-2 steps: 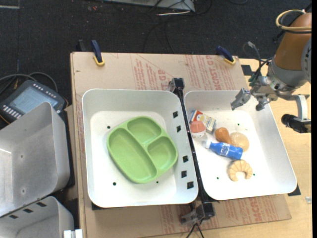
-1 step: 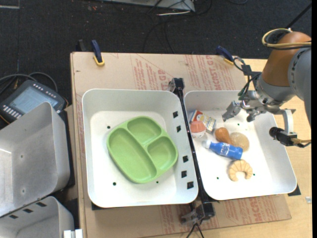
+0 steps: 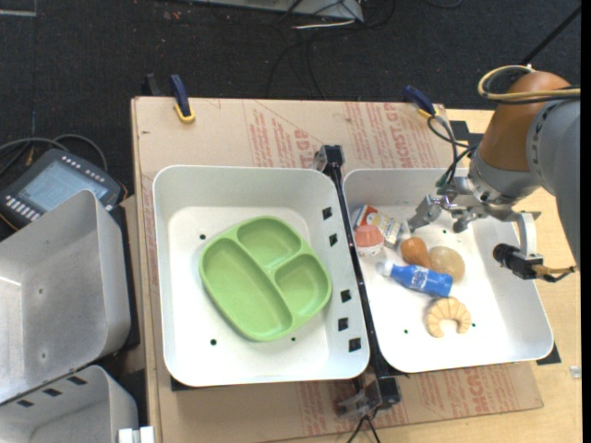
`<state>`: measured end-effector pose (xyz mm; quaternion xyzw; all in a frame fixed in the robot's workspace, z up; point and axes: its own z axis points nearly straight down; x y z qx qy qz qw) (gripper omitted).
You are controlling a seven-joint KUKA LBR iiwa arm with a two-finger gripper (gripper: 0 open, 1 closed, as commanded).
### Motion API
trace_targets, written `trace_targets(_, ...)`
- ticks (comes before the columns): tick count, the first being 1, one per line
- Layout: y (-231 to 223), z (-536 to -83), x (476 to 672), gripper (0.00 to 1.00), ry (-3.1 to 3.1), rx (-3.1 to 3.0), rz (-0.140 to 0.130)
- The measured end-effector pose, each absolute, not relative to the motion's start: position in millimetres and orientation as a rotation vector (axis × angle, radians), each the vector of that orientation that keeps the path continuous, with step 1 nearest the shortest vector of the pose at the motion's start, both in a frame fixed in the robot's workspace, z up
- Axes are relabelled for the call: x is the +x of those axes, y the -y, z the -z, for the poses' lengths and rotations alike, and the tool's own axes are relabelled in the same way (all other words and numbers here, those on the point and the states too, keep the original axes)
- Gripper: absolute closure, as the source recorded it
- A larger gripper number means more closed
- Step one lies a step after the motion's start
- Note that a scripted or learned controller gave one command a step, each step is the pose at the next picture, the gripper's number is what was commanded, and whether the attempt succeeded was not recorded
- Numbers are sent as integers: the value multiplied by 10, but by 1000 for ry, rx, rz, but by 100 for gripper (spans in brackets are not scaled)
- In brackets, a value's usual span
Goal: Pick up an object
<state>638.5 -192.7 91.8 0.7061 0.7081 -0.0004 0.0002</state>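
The right bin (image 3: pixel 517 317) holds several small items: a red-and-white bottle (image 3: pixel 367 230), a small pale packet (image 3: pixel 393 231), an orange egg-shaped piece (image 3: pixel 415 249), a tan rounded piece (image 3: pixel 447 262), a blue bottle (image 3: pixel 420 279) lying on its side and a croissant (image 3: pixel 448 317). My gripper (image 3: pixel 443 214) hangs over the back part of this bin, just above and behind the orange and tan pieces. Its two grey fingers stand apart, open, with nothing between them.
The left bin (image 3: pixel 175 247) carries a green divided plate (image 3: pixel 266 277). A black divider (image 3: pixel 346 247) runs between the bins. The grey arm with its orange band (image 3: pixel 517 127) comes in from the right, and a black cable part (image 3: pixel 519 260) hangs over the right bin's edge.
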Motion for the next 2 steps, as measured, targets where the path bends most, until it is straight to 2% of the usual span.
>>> trace_targets(1,1925,-1036,6395,100,-2224,2214,-2)
trace_targets(2,1931,-1478,6360,100,-2219,2217,-4)
